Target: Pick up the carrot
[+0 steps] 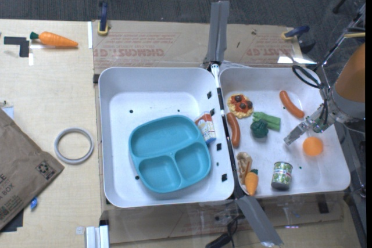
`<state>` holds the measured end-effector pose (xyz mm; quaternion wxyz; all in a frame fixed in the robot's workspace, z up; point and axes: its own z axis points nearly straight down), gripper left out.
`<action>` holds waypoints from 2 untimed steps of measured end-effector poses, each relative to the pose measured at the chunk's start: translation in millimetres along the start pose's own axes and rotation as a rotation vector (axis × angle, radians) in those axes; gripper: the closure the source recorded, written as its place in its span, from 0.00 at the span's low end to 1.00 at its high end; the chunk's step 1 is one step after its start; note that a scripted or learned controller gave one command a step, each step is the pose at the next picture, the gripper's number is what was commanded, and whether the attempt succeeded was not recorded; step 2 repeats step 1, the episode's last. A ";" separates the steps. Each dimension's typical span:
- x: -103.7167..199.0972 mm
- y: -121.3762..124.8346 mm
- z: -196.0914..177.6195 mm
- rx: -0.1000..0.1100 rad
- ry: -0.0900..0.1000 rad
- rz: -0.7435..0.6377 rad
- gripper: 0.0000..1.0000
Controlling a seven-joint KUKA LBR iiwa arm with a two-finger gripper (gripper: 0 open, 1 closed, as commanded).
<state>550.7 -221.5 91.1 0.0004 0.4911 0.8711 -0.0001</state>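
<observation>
Small toy carrot, low in the right bin

The right bin [326,178] holds the gripper [297,132] near its right wall; whether it is parted or closed cannot be told. The carrot [251,182] lies well apart, against the front-left corner. It is likely light, stiff and smooth: best pinched across its thick middle

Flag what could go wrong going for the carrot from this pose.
1. The carrot lies against the right bin's left wall, touching a beige item; the pincer may lack room to close on it.
2. The can stands beside the carrot and could get knocked.
3. Another carrot lies on the bench outside the bins, so the target may be ambiguous.
</observation>
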 end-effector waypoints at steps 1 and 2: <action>10.2 -16.7 -22.3 0.001 0.001 0.013 0.00; 10.2 -16.7 -22.3 0.001 0.001 0.013 0.00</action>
